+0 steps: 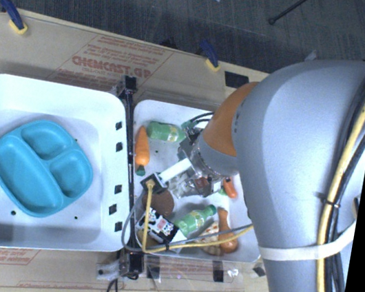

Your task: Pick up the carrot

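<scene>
Approach step: end effector point(194, 179) over the right bin point(174, 114), carrot point(142, 149) not yet held.
The carrot lies at the bin's 9 o'clock wall, beside the green bottle point(164, 131). Next move: shift toward 9 o'clock, then descend. The arm hides the end effector's tip; its state cannot be told.

You cannot see the gripper point(194, 179) fingers clearly; the wrist covers them. The arm point(301, 184) hides the right bin's point(167, 112) right portion. The arm is cut off at the lower edge.
</scene>
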Robot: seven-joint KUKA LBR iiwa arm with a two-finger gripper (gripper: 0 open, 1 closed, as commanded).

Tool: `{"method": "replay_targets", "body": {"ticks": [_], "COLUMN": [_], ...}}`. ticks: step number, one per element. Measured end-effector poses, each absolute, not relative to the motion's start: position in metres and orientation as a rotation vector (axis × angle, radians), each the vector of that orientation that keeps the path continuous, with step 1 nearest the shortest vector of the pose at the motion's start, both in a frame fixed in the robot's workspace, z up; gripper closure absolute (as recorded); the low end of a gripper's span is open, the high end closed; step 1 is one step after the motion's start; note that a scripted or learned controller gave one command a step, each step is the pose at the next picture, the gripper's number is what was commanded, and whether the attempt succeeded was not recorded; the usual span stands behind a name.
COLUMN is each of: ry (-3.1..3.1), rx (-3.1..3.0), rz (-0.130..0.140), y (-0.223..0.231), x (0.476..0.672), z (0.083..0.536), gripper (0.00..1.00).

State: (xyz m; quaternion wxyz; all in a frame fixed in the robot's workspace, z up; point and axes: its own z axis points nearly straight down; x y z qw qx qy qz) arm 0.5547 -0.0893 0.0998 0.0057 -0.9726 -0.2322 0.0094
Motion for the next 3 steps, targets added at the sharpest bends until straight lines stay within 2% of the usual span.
{"method": "replay_targets", "body": {"ticks": [1, 2, 3], "ry": [-0.515, -1.004, -0.383], "rx": [-3.093, -2.973, -3.110], "rz": [0.006, 0.007, 0.023], "y": [-0.025, -0.032, -0.010], "x": [0.552, 0.550, 0.486], "z": [0.194, 0.282, 0.195], "gripper": [1.00, 1.00, 1.00]}}
